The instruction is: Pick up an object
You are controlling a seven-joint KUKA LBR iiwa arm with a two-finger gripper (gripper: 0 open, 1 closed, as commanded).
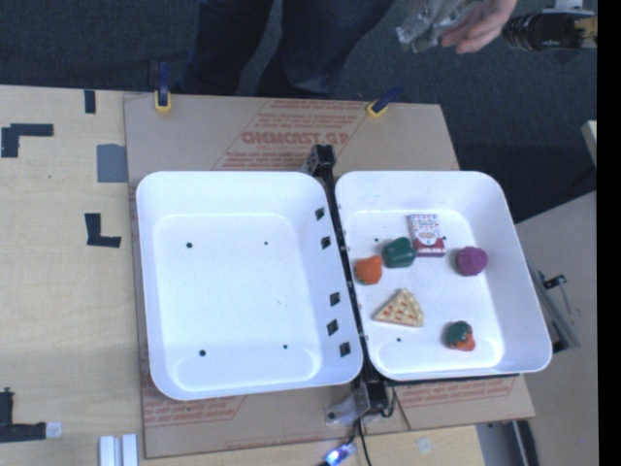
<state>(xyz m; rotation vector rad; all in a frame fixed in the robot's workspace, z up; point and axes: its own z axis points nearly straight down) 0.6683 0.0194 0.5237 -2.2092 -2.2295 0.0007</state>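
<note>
The pincer (441, 13) hangs at the upper right of the frame, well above the bins, blurred; whether it is wide or narrow cannot be told. The right bin (505, 212) holds six things: a small carton (426, 234) near its upper middle, a green piece (398, 252) touching the carton's left, an orange piece (368, 271) lower left of that, a purple piece (471, 260) toward the right, a pizza slice (401, 310) in the lower middle, and a strawberry (459, 335) at lower right. The left bin (155, 202) sits beside it on the surface (58, 289).
</note>
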